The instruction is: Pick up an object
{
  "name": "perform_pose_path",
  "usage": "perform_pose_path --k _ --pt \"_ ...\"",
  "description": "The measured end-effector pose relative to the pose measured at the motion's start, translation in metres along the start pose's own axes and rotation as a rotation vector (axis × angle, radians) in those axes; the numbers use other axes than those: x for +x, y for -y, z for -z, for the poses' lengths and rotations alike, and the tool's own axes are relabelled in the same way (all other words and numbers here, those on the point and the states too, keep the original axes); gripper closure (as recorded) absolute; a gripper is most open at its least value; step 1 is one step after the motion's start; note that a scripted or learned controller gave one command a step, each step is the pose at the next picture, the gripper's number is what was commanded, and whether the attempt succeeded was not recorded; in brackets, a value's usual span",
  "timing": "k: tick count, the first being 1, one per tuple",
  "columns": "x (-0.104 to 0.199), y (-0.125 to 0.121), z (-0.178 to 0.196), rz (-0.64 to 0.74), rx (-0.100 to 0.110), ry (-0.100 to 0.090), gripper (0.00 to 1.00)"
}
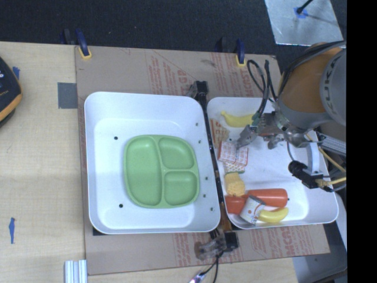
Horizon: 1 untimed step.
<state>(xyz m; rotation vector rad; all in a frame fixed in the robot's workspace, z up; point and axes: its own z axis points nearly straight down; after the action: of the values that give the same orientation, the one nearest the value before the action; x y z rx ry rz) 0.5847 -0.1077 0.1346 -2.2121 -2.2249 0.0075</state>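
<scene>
Near edge, right bin point(327, 214): you have a yellow banana point(274, 215) along the front wall, touching a small white carton point(253, 209). Just behind them lies an orange-red carrot point(268, 196), running left to right. To its left sits a red block point(234, 204), with a pale yellow lump point(235, 184) touching it on the far side.

Mid-bin: a red-and-white packet point(231, 152) lies against the left wall. Your gripper point(246, 139) hangs right over the packet's far end, near the bin floor. You cannot tell from this angle whether it is released or clenched, and nothing shows as held.

Far end: a second yellow banana point(237, 119) rests in the back left corner, just beyond the gripper.

Left bin point(100, 211): a green divided plate point(161, 171) lies flat in the middle, well apart from the walls.

The grey arm point(306, 93) with its orange band enters from the right, black cables looping above it. Both bins sit on brown cardboard point(147, 63) clamped to the table point(35, 175).
</scene>
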Motion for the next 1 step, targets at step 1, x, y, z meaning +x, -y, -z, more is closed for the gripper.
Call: perform_pose_path --k 1 --pt "0.0073 -0.0047 -0.0273 -0.002 -0.014 0.001 0.00"
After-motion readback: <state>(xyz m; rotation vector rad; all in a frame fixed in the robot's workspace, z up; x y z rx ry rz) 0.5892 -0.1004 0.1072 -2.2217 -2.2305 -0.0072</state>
